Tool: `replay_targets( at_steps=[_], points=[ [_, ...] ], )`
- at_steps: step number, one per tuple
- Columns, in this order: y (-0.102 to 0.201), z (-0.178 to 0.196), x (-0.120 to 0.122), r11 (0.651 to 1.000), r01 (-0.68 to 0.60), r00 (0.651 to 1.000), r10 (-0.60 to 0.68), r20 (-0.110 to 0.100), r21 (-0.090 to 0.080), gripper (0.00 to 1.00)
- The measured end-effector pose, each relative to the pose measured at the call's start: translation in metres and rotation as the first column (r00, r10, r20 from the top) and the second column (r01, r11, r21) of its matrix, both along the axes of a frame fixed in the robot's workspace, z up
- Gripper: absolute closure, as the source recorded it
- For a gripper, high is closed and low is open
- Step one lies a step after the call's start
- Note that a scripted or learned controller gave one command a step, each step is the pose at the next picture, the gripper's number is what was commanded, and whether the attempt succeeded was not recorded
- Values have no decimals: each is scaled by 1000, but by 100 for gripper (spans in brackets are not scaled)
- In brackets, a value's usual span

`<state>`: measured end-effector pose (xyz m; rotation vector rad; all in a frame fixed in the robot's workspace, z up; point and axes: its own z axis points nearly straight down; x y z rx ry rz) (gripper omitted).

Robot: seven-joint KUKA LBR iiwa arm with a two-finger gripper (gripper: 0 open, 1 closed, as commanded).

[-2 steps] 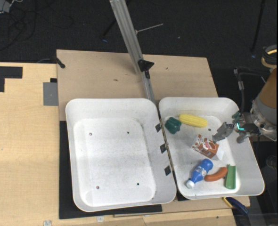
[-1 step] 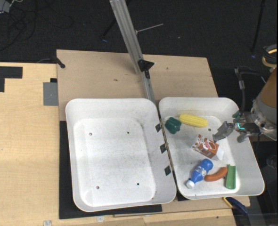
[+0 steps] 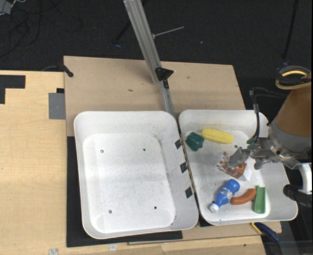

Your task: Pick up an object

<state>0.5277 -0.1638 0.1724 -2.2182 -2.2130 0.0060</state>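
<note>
The right bin (image 3: 276, 212) holds several small items. A yellow corn cob (image 3: 217, 136) lies near its far side, with a dark green piece (image 3: 194, 141) just left of it. A blue bottle (image 3: 226, 194) with a white cap lies near the front, beside an orange sausage (image 3: 243, 197) and a green block (image 3: 260, 200). A small brown, red and white object (image 3: 232, 166) sits in the middle. My gripper (image 3: 240, 156) hangs low right over that small object, partly covering it. I cannot tell whether it touches it.
The left bin (image 3: 87, 142) lies alongside, with black clips (image 3: 183, 167) on the shared rim. A grey metal rail (image 3: 146, 44) slants across the back of the bench. The arm's orange band (image 3: 297, 110) is at the right edge.
</note>
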Motion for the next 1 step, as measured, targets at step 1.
replay_targets(
  at_steps=[1],
  points=[
    [7,-59,-9,1000,-2,1000,2,-1,0,0]
  ],
)
